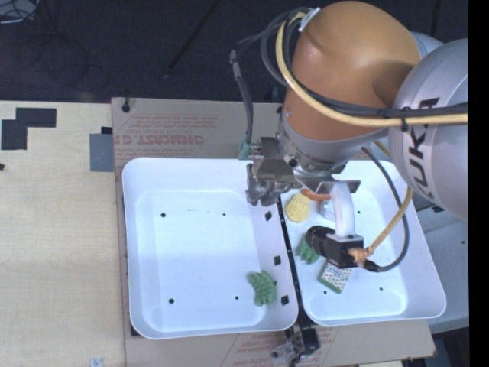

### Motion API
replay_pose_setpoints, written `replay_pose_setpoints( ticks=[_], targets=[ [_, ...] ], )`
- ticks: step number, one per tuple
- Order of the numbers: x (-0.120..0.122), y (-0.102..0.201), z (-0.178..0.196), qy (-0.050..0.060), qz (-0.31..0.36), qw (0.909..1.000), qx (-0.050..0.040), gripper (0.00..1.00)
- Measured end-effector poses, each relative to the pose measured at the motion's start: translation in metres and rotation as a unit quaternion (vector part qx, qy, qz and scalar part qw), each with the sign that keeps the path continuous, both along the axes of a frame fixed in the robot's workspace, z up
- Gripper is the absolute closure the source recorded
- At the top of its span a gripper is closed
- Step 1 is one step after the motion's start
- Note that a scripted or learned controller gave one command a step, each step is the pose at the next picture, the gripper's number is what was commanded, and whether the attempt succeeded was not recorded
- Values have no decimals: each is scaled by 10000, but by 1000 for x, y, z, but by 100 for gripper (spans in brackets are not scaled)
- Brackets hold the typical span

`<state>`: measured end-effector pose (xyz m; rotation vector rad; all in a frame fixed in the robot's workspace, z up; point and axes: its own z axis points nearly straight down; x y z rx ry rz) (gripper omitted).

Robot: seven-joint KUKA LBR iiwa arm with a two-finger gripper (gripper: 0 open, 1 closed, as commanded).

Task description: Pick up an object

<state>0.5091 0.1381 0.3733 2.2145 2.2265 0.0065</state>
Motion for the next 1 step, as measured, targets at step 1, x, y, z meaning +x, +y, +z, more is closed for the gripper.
replay_pose_setpoints(
  ticks=[1],
  targets=[
    [24, 18, 34, 14, -16, 10000, -8, 100]
  ],
)
